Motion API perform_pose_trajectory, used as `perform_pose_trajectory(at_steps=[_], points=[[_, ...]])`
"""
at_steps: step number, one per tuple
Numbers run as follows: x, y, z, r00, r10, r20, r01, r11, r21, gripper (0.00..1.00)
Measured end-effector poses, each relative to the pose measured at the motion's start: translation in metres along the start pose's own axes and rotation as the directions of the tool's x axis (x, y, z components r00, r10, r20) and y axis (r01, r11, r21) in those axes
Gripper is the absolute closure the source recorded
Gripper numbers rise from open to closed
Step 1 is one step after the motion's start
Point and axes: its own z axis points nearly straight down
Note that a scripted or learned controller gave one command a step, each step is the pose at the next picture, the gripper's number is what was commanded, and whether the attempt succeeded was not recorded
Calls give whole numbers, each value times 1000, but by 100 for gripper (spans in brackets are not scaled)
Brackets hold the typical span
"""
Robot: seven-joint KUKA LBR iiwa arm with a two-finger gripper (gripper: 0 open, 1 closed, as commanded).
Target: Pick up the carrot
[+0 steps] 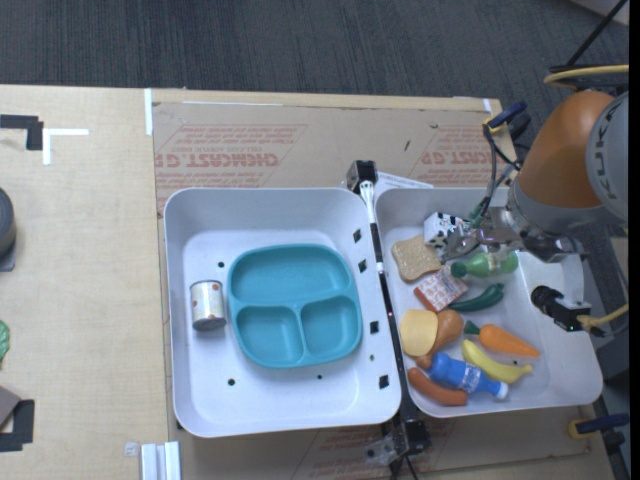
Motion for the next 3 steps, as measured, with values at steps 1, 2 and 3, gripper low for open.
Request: perform_pose_trajectory(at_steps=[1,2,3], points=[[23,-83,10,962,-272,-15,272,962,21,0],[0,-93,29,999,-39,-11,39,999,26,0],[-1,-91,20,999,-36,-11,36,999,24,100]])
